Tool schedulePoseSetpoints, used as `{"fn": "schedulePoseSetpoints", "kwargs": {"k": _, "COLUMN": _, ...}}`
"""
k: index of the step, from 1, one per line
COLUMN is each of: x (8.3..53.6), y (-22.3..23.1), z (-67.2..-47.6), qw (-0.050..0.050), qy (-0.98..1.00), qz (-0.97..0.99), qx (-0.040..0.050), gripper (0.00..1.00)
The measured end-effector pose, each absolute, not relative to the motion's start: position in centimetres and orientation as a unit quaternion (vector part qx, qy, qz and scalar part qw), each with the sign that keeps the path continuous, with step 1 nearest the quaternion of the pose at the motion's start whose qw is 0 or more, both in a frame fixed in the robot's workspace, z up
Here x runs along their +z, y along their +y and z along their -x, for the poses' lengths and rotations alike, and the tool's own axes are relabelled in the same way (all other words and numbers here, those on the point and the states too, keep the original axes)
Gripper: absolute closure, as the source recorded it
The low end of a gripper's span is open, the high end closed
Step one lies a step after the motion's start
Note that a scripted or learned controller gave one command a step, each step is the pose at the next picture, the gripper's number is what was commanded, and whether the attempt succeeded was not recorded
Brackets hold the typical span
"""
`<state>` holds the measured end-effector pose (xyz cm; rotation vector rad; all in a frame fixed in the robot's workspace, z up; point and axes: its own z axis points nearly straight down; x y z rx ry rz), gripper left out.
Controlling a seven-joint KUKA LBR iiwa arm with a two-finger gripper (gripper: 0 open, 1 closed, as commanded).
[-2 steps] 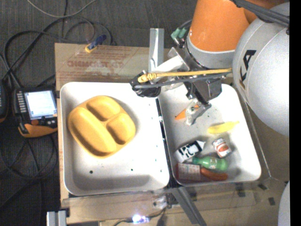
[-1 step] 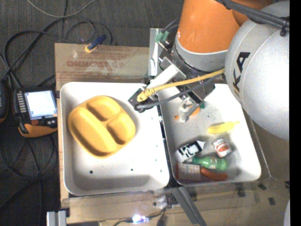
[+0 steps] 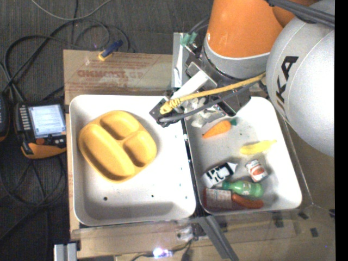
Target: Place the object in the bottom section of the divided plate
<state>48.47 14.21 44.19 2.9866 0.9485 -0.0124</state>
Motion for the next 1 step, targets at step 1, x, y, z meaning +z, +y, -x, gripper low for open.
{"fn": "schedulePoseSetpoints", "kwargs": {"k": 1, "x": 36.13, "y": 8.09, "z": -48.37, "qw": 0.001, "qy": 0.344, "qz": -0.939, "qx": -0.0029, "gripper": 1.0}}
